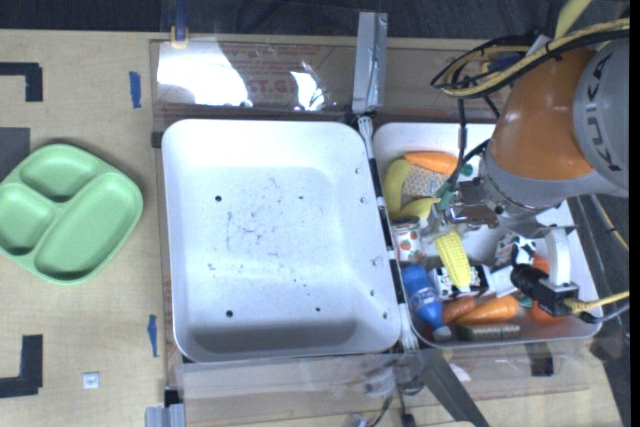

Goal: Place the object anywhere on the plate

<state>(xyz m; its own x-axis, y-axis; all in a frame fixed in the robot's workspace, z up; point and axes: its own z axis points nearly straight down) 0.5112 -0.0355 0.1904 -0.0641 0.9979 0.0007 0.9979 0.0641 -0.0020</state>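
Note:
The green plate point(68, 212), split into three compartments, lies on the wooden bench far left of both bins. The right bin point(570, 340) holds a heap of toy food: an orange carrot point(432, 160) and a yellow banana point(398, 185) at the back, a corn cob point(453, 258) in the middle, a blue bottle point(420, 292) and another carrot point(483, 309) at the front. My gripper point(458, 207) hangs low over this heap, just above the corn cob and beside the banana. The wrist hides most of what lies under it.
The left bin point(270, 140) stands between the right bin and the plate, its raised rims in the way. A clear sheet and a metal post point(368, 63) stand behind the bins. The arm's grey and orange body point(545, 130) covers the right bin's back right part.

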